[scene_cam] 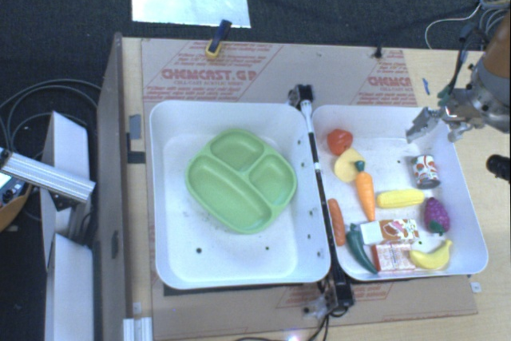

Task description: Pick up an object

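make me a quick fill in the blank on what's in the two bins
1. The green divided plate lies in the ____ bin.
2. The carrot is coloured ____.
3. The small can lies in the bin on the ____.
4. The banana sits near the right bin's ____ edge.

Missing words: left; orange; right; front

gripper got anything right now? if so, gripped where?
Nothing held. The gripper hangs open over the right white bin, near its far right corner, with no object between the fingers. The small red-and-white can lies below it, apart.
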You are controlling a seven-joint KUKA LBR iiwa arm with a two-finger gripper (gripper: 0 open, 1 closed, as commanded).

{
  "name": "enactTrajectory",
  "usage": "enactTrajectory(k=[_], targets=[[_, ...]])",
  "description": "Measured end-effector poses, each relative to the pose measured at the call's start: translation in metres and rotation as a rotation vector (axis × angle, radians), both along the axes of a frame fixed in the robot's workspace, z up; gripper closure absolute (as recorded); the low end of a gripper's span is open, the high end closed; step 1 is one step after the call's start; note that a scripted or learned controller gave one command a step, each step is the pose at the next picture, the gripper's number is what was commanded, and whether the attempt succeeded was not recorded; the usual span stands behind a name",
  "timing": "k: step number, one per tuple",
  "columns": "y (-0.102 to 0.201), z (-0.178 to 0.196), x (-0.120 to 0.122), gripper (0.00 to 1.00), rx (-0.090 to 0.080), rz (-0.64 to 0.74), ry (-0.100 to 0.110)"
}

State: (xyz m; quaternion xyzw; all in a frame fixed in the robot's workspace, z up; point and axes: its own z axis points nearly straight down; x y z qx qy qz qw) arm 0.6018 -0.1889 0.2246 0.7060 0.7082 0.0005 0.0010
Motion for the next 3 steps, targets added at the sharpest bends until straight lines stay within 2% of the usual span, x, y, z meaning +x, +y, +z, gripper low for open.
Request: enactTrajectory(k=[1, 2, 3], targets=[[0.058, -0.094, -0.02, 0.0, 0.005, 0.005, 0.009], [0.084, -0.143, -0.044, 0.0, 0.003, 0.002, 0.005], [0.082, -0.13, -0.042, 1.0, 0.0, 0.0, -0.001]])
